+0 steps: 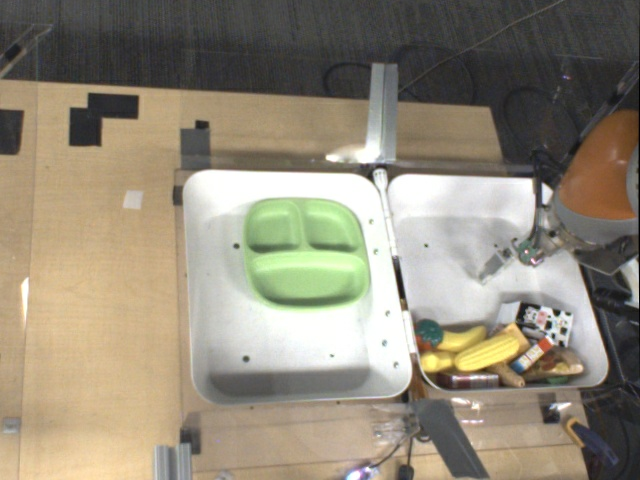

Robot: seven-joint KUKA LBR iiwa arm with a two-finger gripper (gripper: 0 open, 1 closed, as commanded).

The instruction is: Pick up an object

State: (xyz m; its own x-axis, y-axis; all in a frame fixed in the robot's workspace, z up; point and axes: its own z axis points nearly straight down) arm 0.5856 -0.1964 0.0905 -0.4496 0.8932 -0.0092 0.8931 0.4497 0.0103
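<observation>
Above the right white plastic bin (pixel 470 208), the metal hand (pixel 497 261) hangs part-open, holding nothing; yellow toy corn (pixel 492 349) waits unpicked in the clutter below.

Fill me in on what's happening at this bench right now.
A grey arm with an orange band reaches in from the right, its gripper low over the bare middle of the right bin, with nothing between its fingers. A heap of toy items, yellow ones among them, lies along that bin's near edge. The left bin holds a green divided tray. Nothing has been picked up yet.
</observation>
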